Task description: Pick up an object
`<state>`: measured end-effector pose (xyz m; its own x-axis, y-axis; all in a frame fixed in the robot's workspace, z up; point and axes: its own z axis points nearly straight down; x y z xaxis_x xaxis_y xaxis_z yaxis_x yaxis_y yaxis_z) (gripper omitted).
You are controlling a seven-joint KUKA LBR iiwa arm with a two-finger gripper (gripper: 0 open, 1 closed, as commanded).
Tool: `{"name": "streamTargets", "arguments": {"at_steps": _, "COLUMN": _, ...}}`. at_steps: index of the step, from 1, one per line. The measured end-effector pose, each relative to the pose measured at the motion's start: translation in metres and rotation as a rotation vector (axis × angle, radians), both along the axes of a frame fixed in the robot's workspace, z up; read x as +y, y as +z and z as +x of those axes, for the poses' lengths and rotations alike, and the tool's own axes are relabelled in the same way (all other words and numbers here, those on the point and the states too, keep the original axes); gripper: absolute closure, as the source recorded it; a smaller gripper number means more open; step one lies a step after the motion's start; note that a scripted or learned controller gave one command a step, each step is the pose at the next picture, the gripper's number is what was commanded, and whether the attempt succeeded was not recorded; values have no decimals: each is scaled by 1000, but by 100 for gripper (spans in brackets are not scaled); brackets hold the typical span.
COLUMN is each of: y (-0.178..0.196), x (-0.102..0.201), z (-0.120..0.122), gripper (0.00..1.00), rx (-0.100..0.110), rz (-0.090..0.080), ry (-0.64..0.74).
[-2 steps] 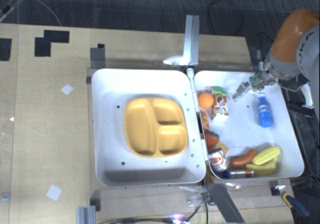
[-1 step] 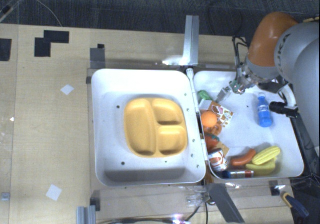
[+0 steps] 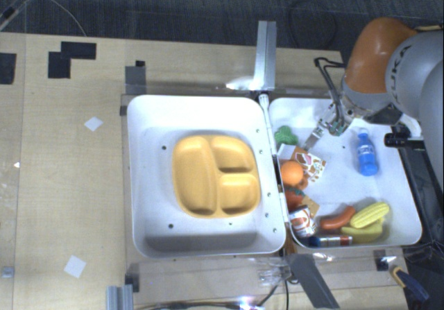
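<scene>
Blue bottle (image 3: 366, 154), white-capped, lying beside pincer (image 3: 313, 139)

Right bin (image 3: 409, 184) has a blue bottle (image 3: 366, 154) lying flat near its middle, and an orange (image 3: 292, 174) by its left wall.

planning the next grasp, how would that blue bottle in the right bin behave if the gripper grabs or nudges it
The blue bottle lies on its side on the bin floor, so a nudge would probably roll it. Its rounded, smooth-looking body may slip between the fingers. It looks small and plastic, so likely light and fairly stiff.
</scene>
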<state>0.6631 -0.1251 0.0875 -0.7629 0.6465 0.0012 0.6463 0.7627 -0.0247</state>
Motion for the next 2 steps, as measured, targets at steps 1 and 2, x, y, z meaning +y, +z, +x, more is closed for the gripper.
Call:
{"name": "streamTargets", "arguments": {"at_steps": 1, "y": 2, "x": 23, "z": -48, "gripper": 0, "rx": -28, "rz": 17, "ry": 145}}
{"name": "streamTargets", "arguments": {"at_steps": 2, "y": 0, "x": 42, "z": -10, "gripper": 0, "rx": -27, "rz": 18, "ry": 29}}
